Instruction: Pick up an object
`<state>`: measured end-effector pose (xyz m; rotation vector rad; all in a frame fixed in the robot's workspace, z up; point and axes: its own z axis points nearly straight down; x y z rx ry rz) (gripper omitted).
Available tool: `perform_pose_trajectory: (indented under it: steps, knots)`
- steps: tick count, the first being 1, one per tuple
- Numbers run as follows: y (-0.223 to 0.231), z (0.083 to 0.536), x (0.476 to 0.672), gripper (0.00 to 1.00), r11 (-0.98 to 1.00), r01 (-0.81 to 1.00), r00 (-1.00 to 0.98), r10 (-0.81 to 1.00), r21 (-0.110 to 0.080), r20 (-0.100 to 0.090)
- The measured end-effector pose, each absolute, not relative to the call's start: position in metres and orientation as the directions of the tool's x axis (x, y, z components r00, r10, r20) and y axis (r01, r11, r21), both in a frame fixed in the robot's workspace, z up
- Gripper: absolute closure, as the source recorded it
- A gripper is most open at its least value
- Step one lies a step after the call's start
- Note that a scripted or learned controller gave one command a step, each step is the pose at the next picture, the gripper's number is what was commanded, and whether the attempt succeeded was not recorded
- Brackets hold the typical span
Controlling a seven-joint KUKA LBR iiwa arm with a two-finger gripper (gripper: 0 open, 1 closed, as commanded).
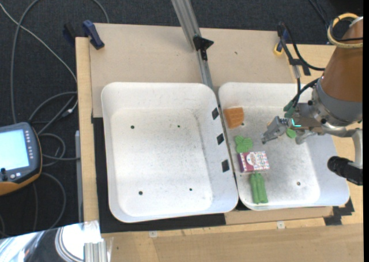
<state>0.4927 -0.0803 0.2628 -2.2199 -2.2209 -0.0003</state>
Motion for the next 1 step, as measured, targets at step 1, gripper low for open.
perform_pose_trajectory:
  steps: [1]
  knots:
    - [-0.0897,0.2076,0.4889,0.00,-0.001,1.000,0.001,1.000,-0.008,0.002]
